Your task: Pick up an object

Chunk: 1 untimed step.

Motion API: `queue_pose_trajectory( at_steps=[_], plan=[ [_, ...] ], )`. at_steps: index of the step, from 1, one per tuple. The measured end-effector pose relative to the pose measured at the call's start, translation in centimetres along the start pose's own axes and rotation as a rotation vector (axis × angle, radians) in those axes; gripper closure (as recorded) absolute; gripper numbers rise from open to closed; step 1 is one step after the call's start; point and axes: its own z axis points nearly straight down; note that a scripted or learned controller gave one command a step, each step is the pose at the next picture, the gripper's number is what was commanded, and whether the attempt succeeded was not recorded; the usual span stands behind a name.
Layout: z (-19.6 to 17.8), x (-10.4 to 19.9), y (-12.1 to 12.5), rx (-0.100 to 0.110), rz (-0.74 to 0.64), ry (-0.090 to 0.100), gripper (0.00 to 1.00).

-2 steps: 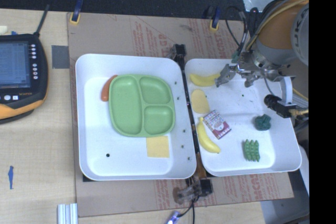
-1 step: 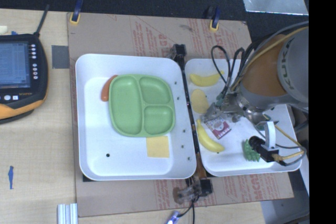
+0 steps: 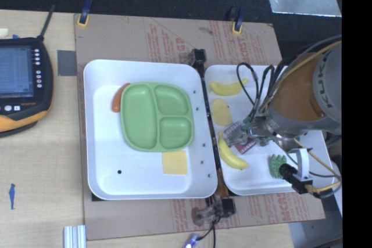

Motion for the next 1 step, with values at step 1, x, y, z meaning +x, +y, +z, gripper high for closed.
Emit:
queue_pose_trajectory(
  at_steps=[1],
  plan=[
    [-0.98,-0.1,-0.02,0.002,-0.003,-0.001,1.0]
  ],
)
